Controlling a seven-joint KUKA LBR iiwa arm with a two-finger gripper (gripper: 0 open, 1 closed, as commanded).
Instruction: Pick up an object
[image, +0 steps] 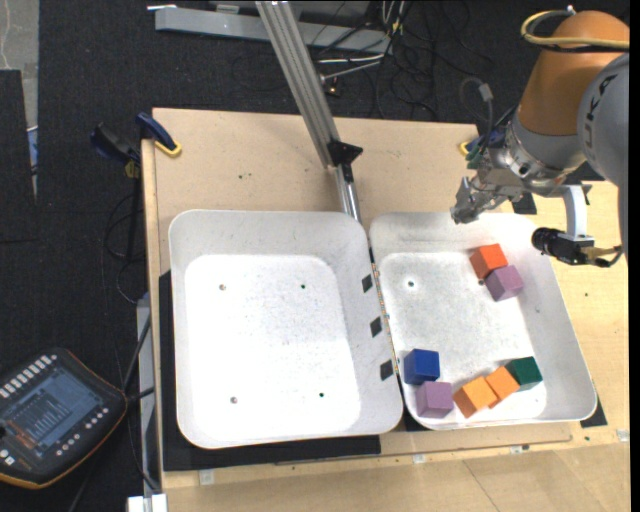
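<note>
The arm (575, 90) reaches in over the far right corner of the bench (250, 150), and its gripper (468, 208) hangs at the far rim of the right bin (440, 330), near that bin's far right corner. The gripper is small and dark against the bin wall here, so whether its fingers are wide or narrow I cannot tell; nothing is seen between them.

All the blocks lie in the right bin. An orange block (488, 259) sits near the far right side with a purple block (504, 282) touching it on the near side; these two are the closest to the gripper, just toward the near side of it. Along the near edge lie a blue block (422, 364), a second purple block (435, 398) just beside it, two orange blocks (486, 390) pressed together, and a green block (524, 373) at the end of that row. The left bin (265, 325) shows only its speckled floor.

The task looks to be at its start: no block is lifted and the gripper is above the rim, not down among them. Left to do is the descent onto a block, most likely the far orange or purple one, then closing on it and lifting it.
</note>
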